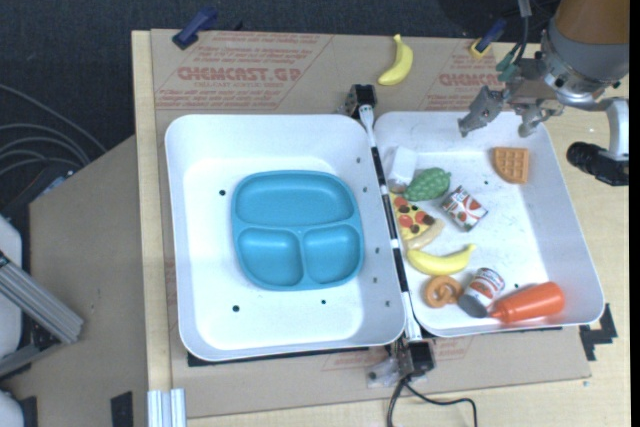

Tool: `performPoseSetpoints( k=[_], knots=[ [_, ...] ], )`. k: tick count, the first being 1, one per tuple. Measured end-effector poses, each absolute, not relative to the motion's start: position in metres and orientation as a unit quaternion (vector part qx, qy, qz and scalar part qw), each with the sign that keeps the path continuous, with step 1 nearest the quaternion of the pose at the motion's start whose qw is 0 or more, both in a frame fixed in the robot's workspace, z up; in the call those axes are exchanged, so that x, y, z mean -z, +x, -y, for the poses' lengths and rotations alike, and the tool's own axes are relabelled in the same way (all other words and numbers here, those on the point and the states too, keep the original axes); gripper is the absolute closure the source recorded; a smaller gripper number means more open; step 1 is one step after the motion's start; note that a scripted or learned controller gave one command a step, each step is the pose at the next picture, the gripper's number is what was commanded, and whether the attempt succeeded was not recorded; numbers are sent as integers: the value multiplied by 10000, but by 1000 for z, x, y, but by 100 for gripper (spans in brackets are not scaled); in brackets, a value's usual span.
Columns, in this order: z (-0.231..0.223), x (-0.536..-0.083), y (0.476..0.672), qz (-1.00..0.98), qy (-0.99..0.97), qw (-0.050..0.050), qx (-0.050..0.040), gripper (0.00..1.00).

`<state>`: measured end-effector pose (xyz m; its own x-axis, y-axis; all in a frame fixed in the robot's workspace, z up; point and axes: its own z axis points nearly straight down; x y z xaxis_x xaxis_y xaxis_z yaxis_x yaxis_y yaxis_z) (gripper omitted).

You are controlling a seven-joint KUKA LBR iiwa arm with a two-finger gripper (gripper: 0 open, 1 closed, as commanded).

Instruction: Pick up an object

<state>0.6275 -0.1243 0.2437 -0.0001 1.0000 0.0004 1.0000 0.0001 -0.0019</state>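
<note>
Two white bins sit side by side on the bench. Left bin holds a blue tray with three compartments. Right bin holds the loose objects.

Gripper hangs over the far edge of the right bin, near its upper right corner. Fingers spread wide, nothing between them. The two fingertips point down toward the bin floor, one to the left, one to the right.

Nearest object: waffle, lying flat just below and slightly right of the gripper, apart from it. Not touched.

Further objects, all nearer the camera than the gripper:
- white block against the bin's left wall
- green leafy piece touching the block
- small can, tilted, mid-bin
- pizza slice by the left wall
- banana below the pizza
- pretzel, second can and orange bottle clustered along the near edge.

Second banana lies outside the bins on the bench board, well left of the gripper.
</note>
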Motion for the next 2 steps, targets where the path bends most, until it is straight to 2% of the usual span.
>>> performPoseSetpoints(
  k=[1, 2],
  knots=[
    [177, -171, 666, 7070, -7072, -6, -2, 0],
    [210, -84, 658, 7075, -7067, 34, 2, 0]
  ],
)
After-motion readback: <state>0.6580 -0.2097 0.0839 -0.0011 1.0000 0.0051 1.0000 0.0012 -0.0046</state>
